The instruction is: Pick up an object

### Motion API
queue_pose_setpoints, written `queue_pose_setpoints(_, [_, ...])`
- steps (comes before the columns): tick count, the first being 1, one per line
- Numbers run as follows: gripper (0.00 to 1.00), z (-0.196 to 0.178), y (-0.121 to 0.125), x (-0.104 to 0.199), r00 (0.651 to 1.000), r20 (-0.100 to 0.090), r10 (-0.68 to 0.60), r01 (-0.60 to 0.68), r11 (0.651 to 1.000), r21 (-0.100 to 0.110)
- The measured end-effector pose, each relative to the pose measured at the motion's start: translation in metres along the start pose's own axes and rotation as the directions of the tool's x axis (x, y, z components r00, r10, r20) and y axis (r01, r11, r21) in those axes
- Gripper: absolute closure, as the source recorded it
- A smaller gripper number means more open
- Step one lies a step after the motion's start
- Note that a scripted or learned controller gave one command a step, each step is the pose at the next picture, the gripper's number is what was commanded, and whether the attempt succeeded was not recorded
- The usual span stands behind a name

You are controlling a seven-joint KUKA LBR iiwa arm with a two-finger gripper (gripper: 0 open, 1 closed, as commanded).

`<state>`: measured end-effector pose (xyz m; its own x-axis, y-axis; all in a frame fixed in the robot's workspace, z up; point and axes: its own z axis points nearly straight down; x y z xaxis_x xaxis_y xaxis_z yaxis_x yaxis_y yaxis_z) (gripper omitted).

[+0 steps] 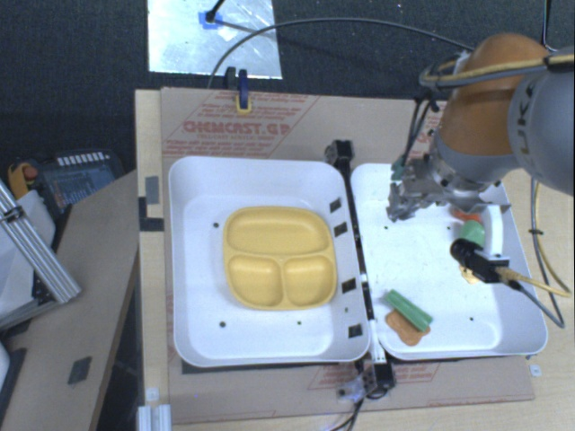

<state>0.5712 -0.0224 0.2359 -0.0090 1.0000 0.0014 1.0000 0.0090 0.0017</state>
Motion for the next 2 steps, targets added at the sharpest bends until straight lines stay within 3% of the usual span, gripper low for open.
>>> queue_pose_setpoints(2, [1.00, 0.009, -0.020, 0.107, 1.000, 0.001, 0.002, -0.002, 1.000, 0.001])
